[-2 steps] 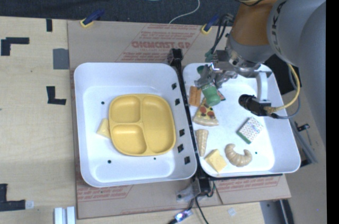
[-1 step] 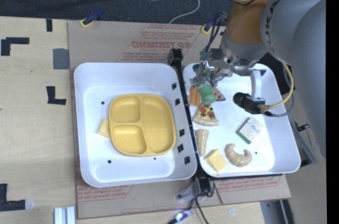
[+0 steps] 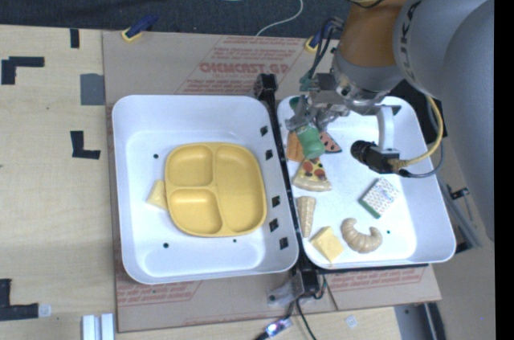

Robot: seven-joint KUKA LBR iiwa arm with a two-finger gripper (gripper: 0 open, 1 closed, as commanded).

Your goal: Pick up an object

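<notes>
My gripper [image 3: 310, 118] hangs low over the upper left part of the right bin [image 3: 418, 250]. Just below it lie an orange piece [image 3: 295, 147] and a red wedge with a green rim [image 3: 328, 144]; whether it touches either, I cannot tell. Further down the bin's left side lie a pizza slice [image 3: 312, 176] and a waffle cone [image 3: 306, 215]. A yellow cheese block [image 3: 327, 243], a croissant [image 3: 361, 235] and a green-and-white packet [image 3: 379, 196] rest toward the bin's front.
The left bin [image 3: 136, 129] holds a yellow divided plate [image 3: 215, 188] with a pale yellow wedge [image 3: 157, 194] tucked at its left edge. A black cable connector [image 3: 371, 155] hangs over the right bin, right of the gripper. The ridge [image 3: 277, 170] between the bins runs close beside the gripper.
</notes>
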